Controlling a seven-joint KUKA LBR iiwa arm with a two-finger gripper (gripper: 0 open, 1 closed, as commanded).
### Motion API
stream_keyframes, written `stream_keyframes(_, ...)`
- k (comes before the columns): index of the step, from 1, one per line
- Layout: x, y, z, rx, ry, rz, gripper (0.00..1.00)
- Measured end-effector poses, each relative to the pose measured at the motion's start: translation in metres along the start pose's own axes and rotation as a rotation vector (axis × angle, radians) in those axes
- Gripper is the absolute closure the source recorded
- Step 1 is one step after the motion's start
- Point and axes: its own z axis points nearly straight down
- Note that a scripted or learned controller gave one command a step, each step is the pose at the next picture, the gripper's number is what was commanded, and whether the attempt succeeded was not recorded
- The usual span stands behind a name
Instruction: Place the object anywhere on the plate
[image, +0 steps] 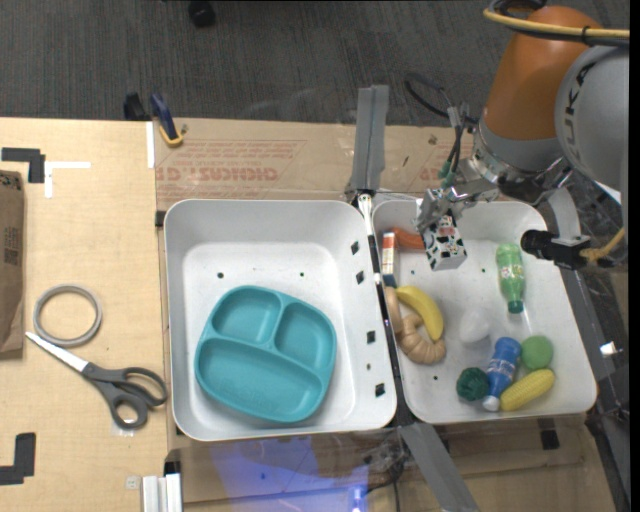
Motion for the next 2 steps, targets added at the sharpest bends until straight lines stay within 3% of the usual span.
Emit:
stream_keyframes(1, 0.055, -0.019, 0.036, 0.002, 0.002, 0.062, 1.0)
stream_keyframes(2, 0.152, -0.088, 0.024, 0.002, 0.002, 0.069, 1.0)
